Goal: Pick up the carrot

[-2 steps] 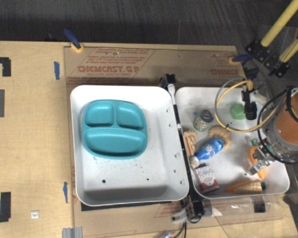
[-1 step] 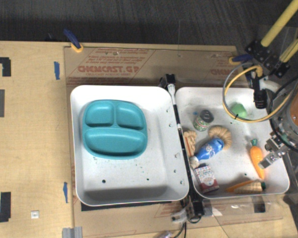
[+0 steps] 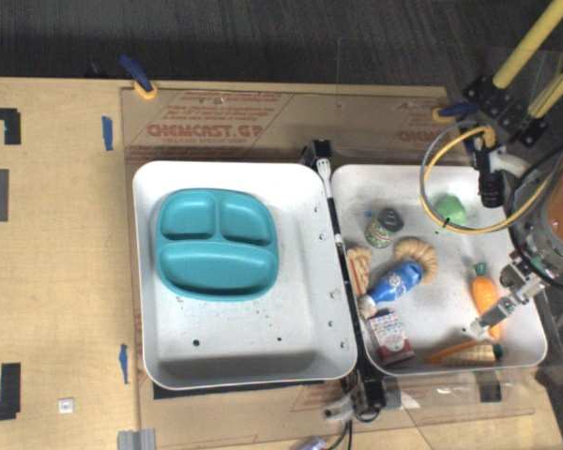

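Carrot (image 3: 485, 293) lies at the right bin's (image 3: 422, 181) right side, touching the pincer (image 3: 503, 309), whose grip state I cannot tell. Risk: crowding bin wall may deflect closure, causing slippage.

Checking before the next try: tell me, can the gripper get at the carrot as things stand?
Probably yes. The gripper sits right beside the carrot in the right bin, with nothing lying on top of it.
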### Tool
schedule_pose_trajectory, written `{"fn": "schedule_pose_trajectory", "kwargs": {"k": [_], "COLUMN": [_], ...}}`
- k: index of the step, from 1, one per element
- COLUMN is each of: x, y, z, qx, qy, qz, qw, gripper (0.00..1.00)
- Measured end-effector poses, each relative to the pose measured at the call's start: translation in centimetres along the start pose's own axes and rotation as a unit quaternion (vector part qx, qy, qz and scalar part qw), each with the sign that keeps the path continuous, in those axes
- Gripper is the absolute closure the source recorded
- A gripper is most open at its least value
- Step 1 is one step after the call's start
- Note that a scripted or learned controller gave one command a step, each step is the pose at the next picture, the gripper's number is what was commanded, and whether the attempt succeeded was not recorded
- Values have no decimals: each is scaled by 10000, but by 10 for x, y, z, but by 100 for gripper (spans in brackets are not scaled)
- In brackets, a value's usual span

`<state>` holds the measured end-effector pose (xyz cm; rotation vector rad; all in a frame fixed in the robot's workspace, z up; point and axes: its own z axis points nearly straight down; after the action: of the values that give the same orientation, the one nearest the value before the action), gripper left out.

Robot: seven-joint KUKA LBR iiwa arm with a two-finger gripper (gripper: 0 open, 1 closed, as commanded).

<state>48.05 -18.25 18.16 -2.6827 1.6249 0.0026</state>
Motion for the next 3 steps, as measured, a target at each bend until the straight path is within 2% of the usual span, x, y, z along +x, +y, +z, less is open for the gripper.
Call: {"fn": "schedule_pose_trajectory", "kwargs": {"k": [1, 2, 3], "x": [-17, 29, 10], "y": [-13, -55, -9], "z": [84, 91, 91], "qx": [50, 59, 152], "qy": [36, -84, -22], "qz": [-862, -1136, -1672], "qw": [9963, 9935, 9858], "gripper": [0, 0, 0]}}
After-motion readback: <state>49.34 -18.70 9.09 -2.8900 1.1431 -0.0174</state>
